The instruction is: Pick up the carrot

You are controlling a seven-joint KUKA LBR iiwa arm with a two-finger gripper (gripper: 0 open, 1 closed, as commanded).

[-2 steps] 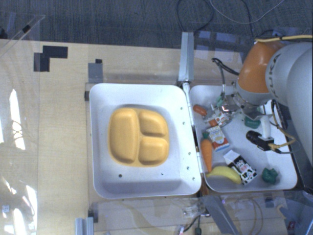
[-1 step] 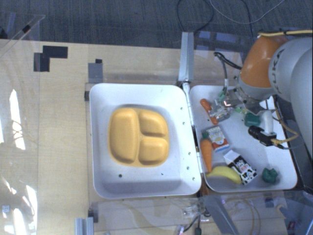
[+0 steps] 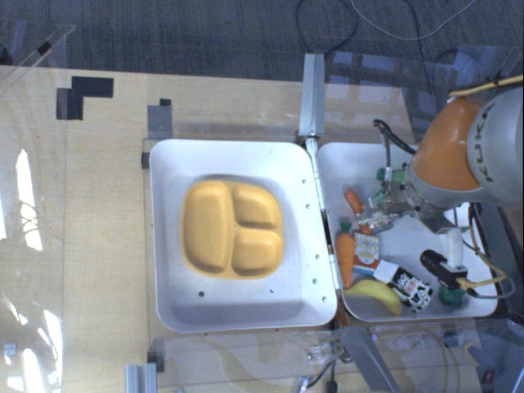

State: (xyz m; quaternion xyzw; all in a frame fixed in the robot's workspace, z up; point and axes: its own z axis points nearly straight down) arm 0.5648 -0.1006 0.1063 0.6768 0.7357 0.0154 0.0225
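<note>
In the right bin [image 3: 491,309], against its left wall, the carrot [image 3: 345,259] lies with its long axis running roughly up and down the view, green top at the far end and the orange point aimed toward the near rim, where it sits just beside a banana [image 3: 377,295]. The gripper [image 3: 378,214] hangs above and a little to the right of the carrot's far end, with the grey arm and its orange band [image 3: 444,154] coming in from the right. I can't make out how it is set at the tip; that part is a tangle of metal and cable from here. A small red piece [image 3: 352,201] sits just beyond the carrot, and a packet [image 3: 368,248] lies against its right side. To my eye, the move would be a short shift toward the left wall and nearer rim, closing across the carrot's width. The wall and packet leave little room. The yellow tray [image 3: 232,228] in the left bin [image 3: 168,236] is well apart.
</note>
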